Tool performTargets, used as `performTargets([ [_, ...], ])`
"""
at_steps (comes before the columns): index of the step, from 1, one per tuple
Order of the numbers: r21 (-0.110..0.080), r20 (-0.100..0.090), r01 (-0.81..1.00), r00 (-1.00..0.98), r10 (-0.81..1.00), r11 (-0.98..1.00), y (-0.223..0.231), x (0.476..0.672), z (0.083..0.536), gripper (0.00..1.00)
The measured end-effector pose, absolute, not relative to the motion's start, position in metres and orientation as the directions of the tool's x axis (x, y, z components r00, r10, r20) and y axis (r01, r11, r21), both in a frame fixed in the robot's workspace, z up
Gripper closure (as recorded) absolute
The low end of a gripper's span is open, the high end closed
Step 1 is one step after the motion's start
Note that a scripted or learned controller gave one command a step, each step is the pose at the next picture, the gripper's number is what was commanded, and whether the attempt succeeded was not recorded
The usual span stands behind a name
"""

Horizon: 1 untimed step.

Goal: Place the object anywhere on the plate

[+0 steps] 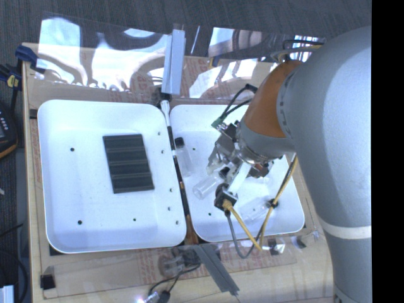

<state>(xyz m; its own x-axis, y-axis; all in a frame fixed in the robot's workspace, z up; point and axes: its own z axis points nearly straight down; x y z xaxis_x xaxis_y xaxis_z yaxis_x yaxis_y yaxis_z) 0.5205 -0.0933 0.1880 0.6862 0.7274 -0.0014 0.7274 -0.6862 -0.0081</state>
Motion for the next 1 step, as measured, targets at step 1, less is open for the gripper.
performTargets([
  [1, -0.007, -0.005, 0.63, 0.776, 0.63, -0.776, 0.0231, 0.5104, 0.1894, 1.0],
])
